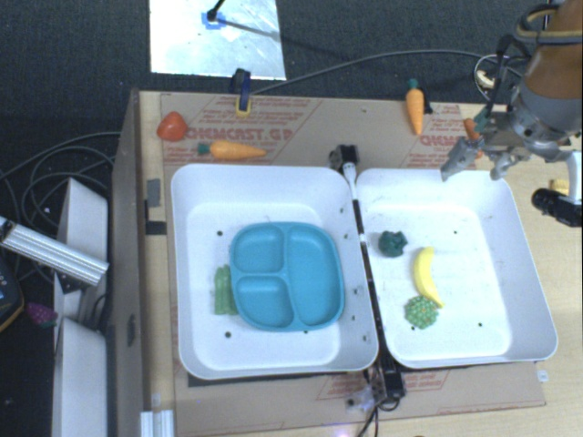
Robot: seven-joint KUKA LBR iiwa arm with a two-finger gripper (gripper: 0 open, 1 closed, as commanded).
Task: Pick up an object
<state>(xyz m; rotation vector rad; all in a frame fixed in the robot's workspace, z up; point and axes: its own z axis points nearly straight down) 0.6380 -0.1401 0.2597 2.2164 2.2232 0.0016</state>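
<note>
Two white bins side by side on a cardboard-covered counter (273, 135). Left bin (196, 198): blue divided plate (285, 276). Right bin (510, 253): banana (426, 276), green toys. Gripper (478, 164), jaws spread, poised over right bin's far edge.

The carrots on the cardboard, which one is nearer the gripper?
The upright carrot by the right bin's far edge, just left of the gripper. The other carrot lies flat behind the left bin.

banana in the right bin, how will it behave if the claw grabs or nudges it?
The banana looks like a smooth, glossy toy, so probably rigid, light and a bit slippery. Its curved shape would likely pivot or spin when nudged rather than slide straight. Its lower end touches the green bumpy piece, which a push might shift too.
</note>
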